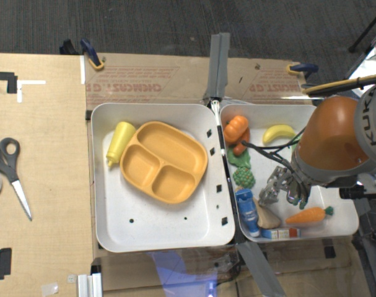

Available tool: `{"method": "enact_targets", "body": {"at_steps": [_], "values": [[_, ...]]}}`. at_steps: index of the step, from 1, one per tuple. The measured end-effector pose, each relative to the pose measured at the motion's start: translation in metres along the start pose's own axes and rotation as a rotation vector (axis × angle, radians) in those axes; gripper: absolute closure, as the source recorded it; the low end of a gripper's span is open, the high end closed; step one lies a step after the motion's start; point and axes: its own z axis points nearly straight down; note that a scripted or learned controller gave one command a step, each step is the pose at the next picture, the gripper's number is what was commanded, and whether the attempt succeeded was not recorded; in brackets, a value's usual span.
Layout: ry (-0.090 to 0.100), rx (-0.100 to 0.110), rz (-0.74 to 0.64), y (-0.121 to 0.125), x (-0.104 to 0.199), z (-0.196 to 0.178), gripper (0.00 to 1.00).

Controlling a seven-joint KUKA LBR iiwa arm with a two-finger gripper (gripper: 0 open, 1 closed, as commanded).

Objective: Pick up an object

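1. Gripper [280, 187], at the end of the grey arm with its orange band [332, 135], hangs low over the right bin [336, 231]; whether it is wide or narrow cannot be told.
2. Carrot [308, 215] lies just right of it, blue bottle [246, 210] to its left, banana [279, 132] farther back.
3. Left bin [107, 228] holds an orange divided tray [161, 161] and a yellow bottle [118, 142].

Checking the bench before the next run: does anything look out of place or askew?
Mostly tidy. The yellow divided plate lies askew in the left bin, one corner overlapping the yellow bottle. Toys crowd the right bin's left wall, where the hand hovers. Scissors lie outside the bins.
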Motion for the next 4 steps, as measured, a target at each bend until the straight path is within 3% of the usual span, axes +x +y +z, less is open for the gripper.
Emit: {"method": "enact_targets", "body": {"at_steps": [1, 2, 3, 4], "values": [[-0.002, 0.0, -0.18, -0.06, -0.053, -0.113, 1.0], [-0.005, -0.001, -0.068, -0.036, -0.097, -0.001, 1.0], [-0.004, -0.001, 0.087, 0.006, -0.093, -0.131, 1.0], [0.001, 0.001, 0.083, -0.024, -0.035, -0.028, 1.0]]}}
